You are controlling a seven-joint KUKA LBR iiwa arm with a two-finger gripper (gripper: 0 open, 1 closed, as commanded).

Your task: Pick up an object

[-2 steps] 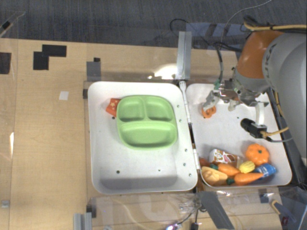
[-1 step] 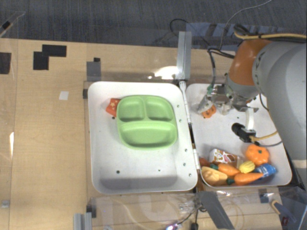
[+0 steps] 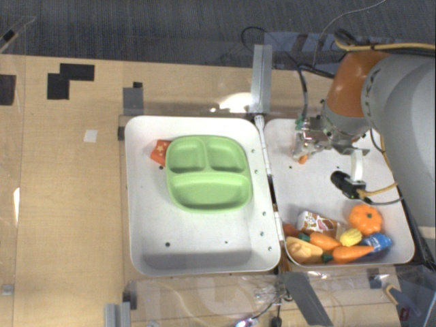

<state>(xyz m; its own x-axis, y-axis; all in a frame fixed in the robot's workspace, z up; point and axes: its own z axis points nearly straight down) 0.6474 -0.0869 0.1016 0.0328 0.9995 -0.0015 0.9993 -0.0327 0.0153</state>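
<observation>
My gripper (image 3: 308,142) hangs over the far left part of the right bin (image 3: 320,182), below the orange wrist band. A small orange bit (image 3: 302,159) shows just under it; I cannot tell whether it is held or lies on the bin floor. Toy foods crowd the bin's near edge: an orange pumpkin (image 3: 365,219), a small yellow piece (image 3: 350,238), a blue item (image 3: 376,242), two carrots (image 3: 353,253), a pale bread piece (image 3: 304,251) and a printed packet (image 3: 317,222).
The left bin (image 3: 146,244) holds a green divided plate (image 3: 207,172) with a red-orange item (image 3: 159,153) at its left edge. A metal divider (image 3: 267,176) separates the bins. The arm's grey body (image 3: 409,128) looms over the right bin's far right side.
</observation>
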